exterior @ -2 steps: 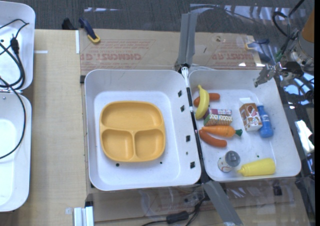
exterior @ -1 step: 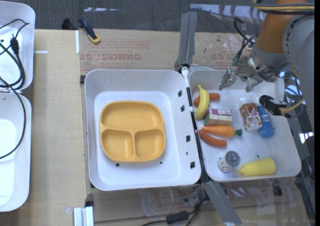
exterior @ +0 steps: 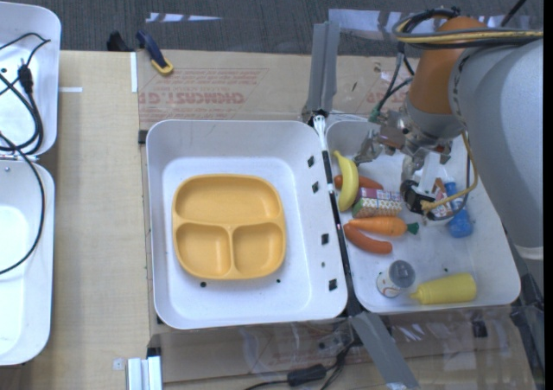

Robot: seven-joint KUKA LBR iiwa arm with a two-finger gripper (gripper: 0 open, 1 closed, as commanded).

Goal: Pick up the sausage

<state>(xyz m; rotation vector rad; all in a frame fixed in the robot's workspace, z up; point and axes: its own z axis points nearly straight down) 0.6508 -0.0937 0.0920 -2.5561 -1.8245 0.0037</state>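
Observation:
The sausage [exterior: 368, 243], reddish-orange and slightly curved, lies in the right bin [exterior: 497, 271] near its left wall, just below an orange carrot [exterior: 378, 226] with a green tip. My gripper [exterior: 390, 170] hangs over the back of that bin, above and to the right of the sausage and apart from it. It is open, with nothing between its fingers [exterior: 366, 151]. The grey arm with its orange band [exterior: 445, 68] reaches in from the right.
Around the sausage lie a banana [exterior: 346, 181], a small patterned box [exterior: 380, 201], a blue item [exterior: 459, 222], a yellow bottle [exterior: 444, 288] and a round lid [exterior: 400, 273]. The left bin [exterior: 164, 207] holds a yellow divided plate [exterior: 230, 226].

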